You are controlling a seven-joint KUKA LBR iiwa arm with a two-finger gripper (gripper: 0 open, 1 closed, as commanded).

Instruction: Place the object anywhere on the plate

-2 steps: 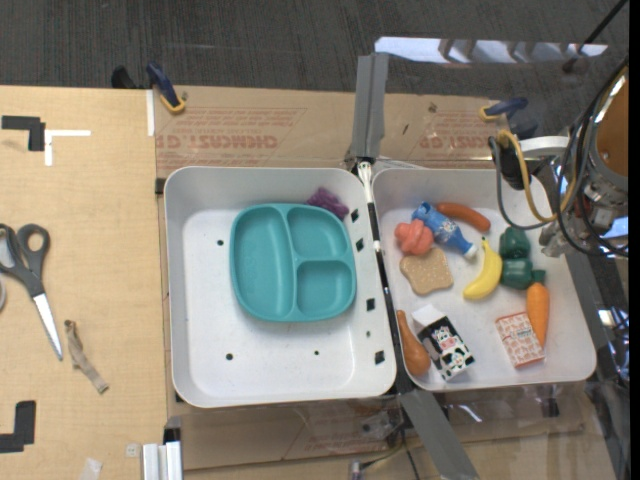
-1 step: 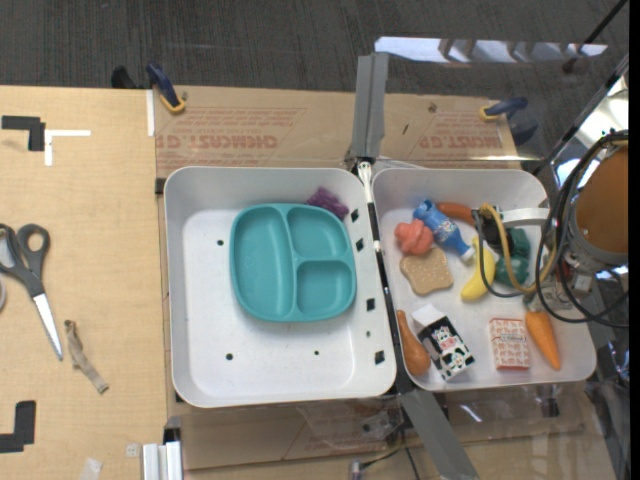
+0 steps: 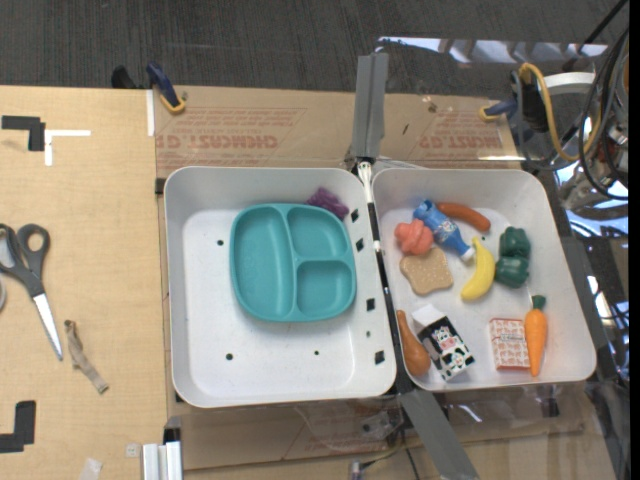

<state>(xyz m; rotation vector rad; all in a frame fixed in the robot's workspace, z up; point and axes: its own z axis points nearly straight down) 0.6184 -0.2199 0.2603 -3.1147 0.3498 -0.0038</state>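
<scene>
The banana (image 3: 479, 273) looks light, stiff and smooth, best pinched across its middle; the gripper's state I cannot tell

A purple item (image 3: 327, 201) sits half hidden behind the far rim of the teal plate (image 3: 294, 263), too little showing to name it. The scissors (image 3: 28, 273) are cut off by the left edge. Print on the small red carton (image 3: 508, 344) is unreadable.
</scene>
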